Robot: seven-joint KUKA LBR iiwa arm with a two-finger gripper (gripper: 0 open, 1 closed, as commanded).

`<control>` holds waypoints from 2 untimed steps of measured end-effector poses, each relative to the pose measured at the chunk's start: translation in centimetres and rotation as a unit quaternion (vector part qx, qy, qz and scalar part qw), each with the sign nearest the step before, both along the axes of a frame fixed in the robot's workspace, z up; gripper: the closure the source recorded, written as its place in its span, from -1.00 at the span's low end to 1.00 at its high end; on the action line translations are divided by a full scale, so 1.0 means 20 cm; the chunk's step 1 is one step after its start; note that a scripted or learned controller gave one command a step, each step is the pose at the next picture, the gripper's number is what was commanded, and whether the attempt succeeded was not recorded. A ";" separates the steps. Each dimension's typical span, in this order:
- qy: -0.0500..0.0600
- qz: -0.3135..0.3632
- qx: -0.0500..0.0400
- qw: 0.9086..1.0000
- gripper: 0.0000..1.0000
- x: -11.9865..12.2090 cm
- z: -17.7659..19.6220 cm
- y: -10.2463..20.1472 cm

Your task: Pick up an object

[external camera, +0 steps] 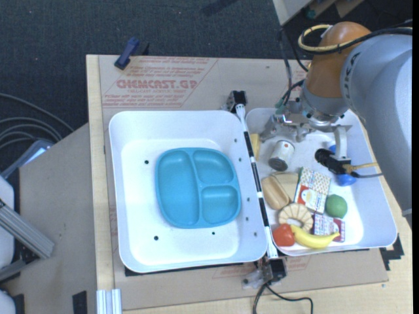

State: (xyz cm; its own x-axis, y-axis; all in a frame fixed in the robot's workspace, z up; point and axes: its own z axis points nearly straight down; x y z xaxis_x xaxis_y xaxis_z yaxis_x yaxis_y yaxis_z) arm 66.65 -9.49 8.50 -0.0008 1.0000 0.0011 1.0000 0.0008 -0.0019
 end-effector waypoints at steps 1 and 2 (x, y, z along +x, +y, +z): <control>-0.001 0.000 0.000 1.000 1.00 0.00 0.05 0.00; 0.000 0.000 0.000 1.000 -1.00 0.00 0.05 0.00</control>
State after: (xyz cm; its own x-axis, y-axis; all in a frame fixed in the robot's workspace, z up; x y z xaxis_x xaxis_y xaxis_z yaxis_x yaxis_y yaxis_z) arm 66.69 -9.47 9.51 -0.0002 1.0000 0.0019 1.0000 0.0002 -0.0011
